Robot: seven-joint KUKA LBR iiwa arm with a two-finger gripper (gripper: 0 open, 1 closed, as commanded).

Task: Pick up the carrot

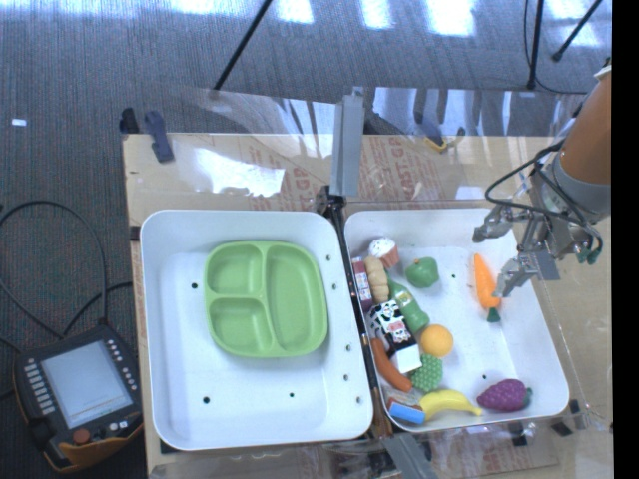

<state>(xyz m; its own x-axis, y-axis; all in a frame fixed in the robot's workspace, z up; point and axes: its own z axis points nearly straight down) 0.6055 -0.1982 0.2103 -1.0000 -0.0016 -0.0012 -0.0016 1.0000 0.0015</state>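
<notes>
An orange carrot (484,283) with a green stub at its near end lies on the floor of the right bin (529,352), close to the right wall. My gripper (492,261) hangs over the carrot's far end, reaching in from the right. Its fingers stand apart, one fingertip (482,234) beyond the carrot's tip and the other (506,282) right beside the carrot's right side. The gripper is open and the carrot rests in the bin, not lifted.
Left of the carrot lie a green fruit (422,271), an orange (436,340), a cow-patterned carton (391,329), a red-orange long vegetable (391,369), a banana (449,402) and purple grapes (504,395). The left bin (170,367) holds a green divided plate (267,297).
</notes>
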